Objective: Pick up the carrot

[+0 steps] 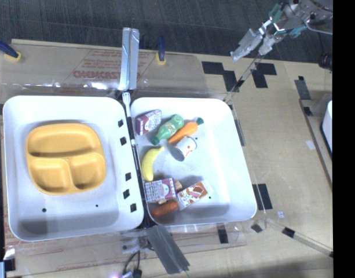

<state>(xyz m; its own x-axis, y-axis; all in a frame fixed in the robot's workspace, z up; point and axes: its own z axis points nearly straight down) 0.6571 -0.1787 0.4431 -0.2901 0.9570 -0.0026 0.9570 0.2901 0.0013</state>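
Gripper [246, 47] sits up past the far-right corner of the right bin [238, 172], outside it and over the bench [281, 155], well apart from everything in the bin. You can't tell from this angle whether it's parted or clamped, and nothing is visibly in it.

Your target, the carrot [185, 131], lies in the far half of the right bin, roughly mid-width. From the gripper it's toward the near-left, so I'd judge the move as a diagonal run in over the far-right corner, then down.

Long axis runs slantwise: leafy end toward the far-right corner, tip toward the near-left. Closing across that axis looks like the better bet.

Crowding is your risk: green bottle [167, 128] touches the carrot on its left side, small white cup [183, 149] sits just beside the tip on the near side. Banana [150, 162] and the cartons are farther toward the near edge. Yellow tray [66, 157] in the left bin [15, 207] is out of the way
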